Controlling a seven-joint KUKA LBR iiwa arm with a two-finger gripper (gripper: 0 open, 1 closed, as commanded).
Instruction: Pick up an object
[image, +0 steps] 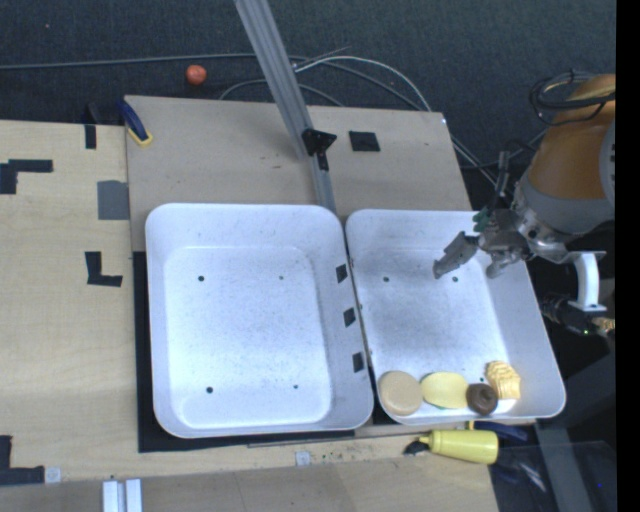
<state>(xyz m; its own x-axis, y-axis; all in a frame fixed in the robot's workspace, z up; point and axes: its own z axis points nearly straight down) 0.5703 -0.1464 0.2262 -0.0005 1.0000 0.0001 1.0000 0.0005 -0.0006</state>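
Left bin (245, 320): shallow, white, speckled, well to the left of the jaws and touching the neighbouring bin along its right rim. Desk (60, 300): light wood surface, farther left of the jaws, bearing several dark tape marks. Tan board (240, 160): lies under the bins, extending up-left of the jaws. Grey metal bar (285, 90): runs at a slant above and left of the jaws, with a black clamp at its lower part. Small orange ball (196, 73): far up-left of the jaws, on the dark floor. White cables (350, 75): looped above the jaws, behind the board.
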